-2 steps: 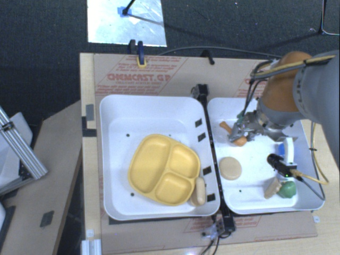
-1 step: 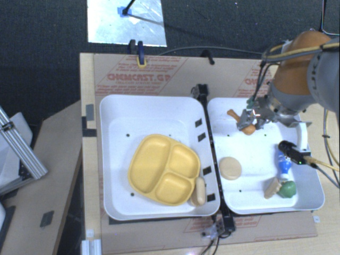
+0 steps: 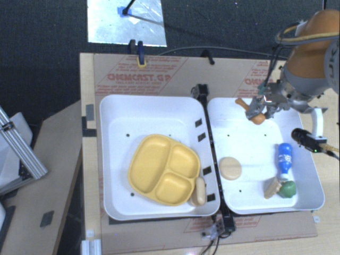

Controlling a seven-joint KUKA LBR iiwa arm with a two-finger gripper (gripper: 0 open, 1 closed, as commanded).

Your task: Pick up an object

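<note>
My gripper (image 3: 258, 109) hangs over the far part of the right bin (image 3: 249, 142), reaching in from the upper right. An orange carrot-shaped object (image 3: 257, 119) lies directly at the gripper's tip, its thin end pointing toward the bin's back rim. The gripper covers the middle of the object, and I cannot make out whether the object is gripped or only lies beneath. Also in the right bin are a round beige disc (image 3: 230, 168), a blue bottle (image 3: 285, 158), a green ball (image 3: 288, 188) and a tan wedge (image 3: 272, 187).
The left bin (image 3: 122, 121) holds a yellow divided plate (image 3: 163, 169) with a beige roll (image 3: 199, 190) against its right edge. A black divider (image 3: 208, 142) runs between the bins. A black fitting (image 3: 304, 137) on the arm juts over the right bin's right rim.
</note>
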